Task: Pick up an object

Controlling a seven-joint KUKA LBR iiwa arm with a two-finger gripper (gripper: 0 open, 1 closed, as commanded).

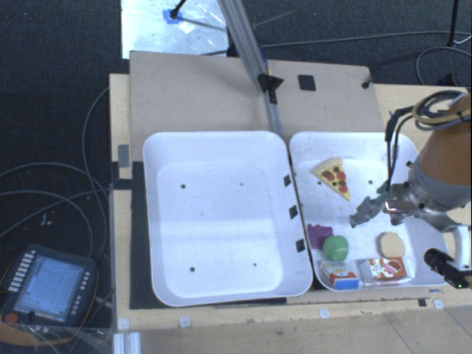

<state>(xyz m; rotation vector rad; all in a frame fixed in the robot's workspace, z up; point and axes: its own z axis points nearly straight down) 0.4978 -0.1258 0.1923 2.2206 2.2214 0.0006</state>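
Two small cartons (367,271) rest against the right bin (354,142) front wall; gripper (366,212) hovers mid-bin holding nothing visible, finger spread indeterminable, apparently positioning for a pick.

1. My arm (442,169): rounded orange band above a grey wrist section.
2. Black and yellowish cables (413,120) loop beside the band.
3. Gripper (366,214): grey metal, small reddish spot behind it.
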